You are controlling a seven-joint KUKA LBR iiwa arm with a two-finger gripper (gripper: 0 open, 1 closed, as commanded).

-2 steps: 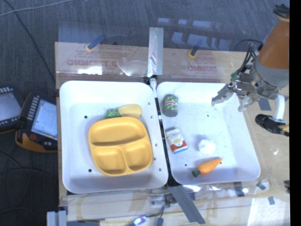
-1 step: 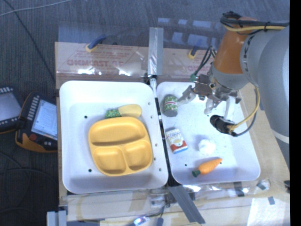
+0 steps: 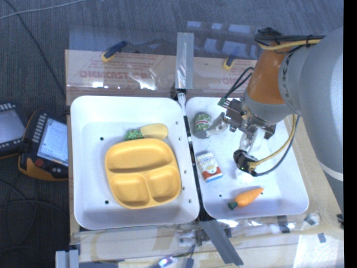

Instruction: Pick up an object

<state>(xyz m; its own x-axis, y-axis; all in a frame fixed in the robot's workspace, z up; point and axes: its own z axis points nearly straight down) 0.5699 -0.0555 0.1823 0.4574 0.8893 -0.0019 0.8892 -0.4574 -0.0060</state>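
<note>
My gripper [image 3: 246, 128] hangs over the back middle of the right bin [image 3: 290, 197], below the orange band of the arm. A green round can [image 3: 201, 123] lies just to its left at the back of that bin, close to the gripper but apart from it. In front of the can is a small white and red carton [image 3: 208, 166]. An orange toy carrot [image 3: 246, 197] with a green tip lies near the bin's front wall. Nothing shows between the fingers.
The left bin [image 3: 86, 149] holds a yellow divided tray [image 3: 143, 172] and a yellow corn-like toy with a green end [image 3: 148, 131] behind it. A divider rail [image 3: 188, 144] separates the bins. A handheld controller [image 3: 47, 144] lies on the floor at left.
</note>
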